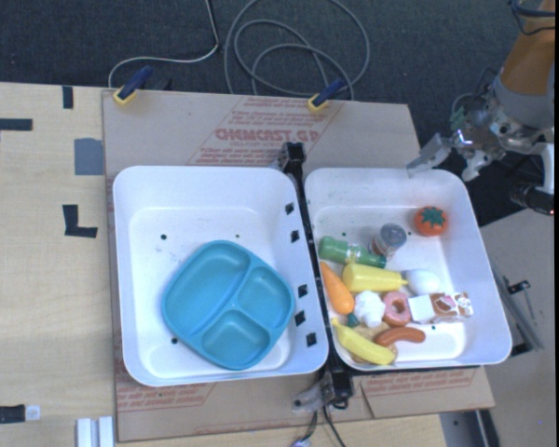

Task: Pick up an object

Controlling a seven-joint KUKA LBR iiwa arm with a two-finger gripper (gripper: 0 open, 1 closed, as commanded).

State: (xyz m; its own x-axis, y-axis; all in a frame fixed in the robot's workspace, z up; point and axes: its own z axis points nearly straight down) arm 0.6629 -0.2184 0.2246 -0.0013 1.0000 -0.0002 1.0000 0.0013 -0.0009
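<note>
A: How do the jaws stand?

B: The gripper [450,154] hangs past the far right corner of the right bin [484,296], outside its rim. The two fingers [427,159] are spread apart, with nothing between them. Above the gripper the grey wrist goes up to the orange band of the arm [529,59].

A: Which objects can it take?

B: All of them lie inside the right bin. A toy tomato [429,221], red-orange with a green top, is in the far right part of this bin, the nearest thing to the gripper but well apart from it. Left of the tomato there is a small grey can [388,238], and beside the can a green bottle [339,250] lying down. Toward the near side of the bin come a carrot [336,288] and a yellow piece [373,277]; I cannot tell what this one is. A white egg-like piece [423,280] lies right of it. Then a pink doughnut [396,309], a small carton [447,305], a sausage [401,335] and a banana [361,345] at the near wall.

A: And the other bin?

B: The left bin [135,250], touching the right bin along the middle, holds a blue divided plate [227,303] with three compartments.
</note>
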